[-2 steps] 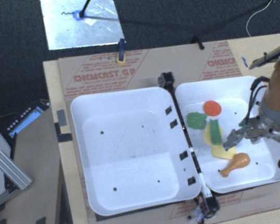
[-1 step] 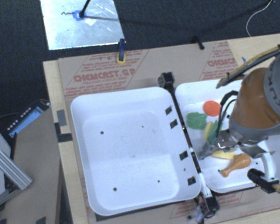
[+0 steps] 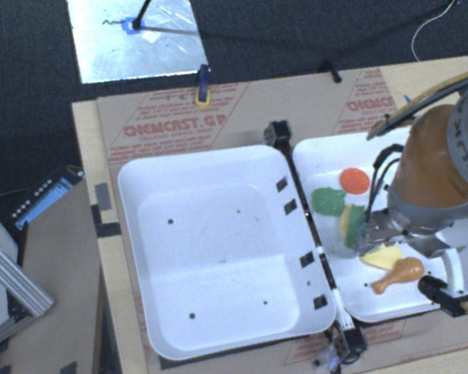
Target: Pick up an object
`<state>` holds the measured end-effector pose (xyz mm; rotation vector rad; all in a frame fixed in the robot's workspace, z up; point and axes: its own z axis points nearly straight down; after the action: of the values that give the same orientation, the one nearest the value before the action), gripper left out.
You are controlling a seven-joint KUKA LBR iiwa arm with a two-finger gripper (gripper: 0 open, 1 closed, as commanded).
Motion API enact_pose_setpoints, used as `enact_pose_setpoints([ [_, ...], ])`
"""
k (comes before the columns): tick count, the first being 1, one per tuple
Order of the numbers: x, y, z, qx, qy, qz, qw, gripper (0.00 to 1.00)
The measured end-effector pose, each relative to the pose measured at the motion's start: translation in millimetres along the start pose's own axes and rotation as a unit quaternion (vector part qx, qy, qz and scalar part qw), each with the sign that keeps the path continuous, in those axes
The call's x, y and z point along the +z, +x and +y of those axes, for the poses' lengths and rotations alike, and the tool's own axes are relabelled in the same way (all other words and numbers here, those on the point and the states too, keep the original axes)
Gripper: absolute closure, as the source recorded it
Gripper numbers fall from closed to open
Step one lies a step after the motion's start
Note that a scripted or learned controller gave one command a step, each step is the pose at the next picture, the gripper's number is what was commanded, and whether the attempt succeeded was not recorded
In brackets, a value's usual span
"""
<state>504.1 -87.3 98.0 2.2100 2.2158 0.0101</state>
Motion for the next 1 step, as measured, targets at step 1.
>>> enact_pose_setpoints([
  [1, -28.4, -13.6, 30.5, -0.001, 0.004, 0.001, 1.0, 1.0],
])
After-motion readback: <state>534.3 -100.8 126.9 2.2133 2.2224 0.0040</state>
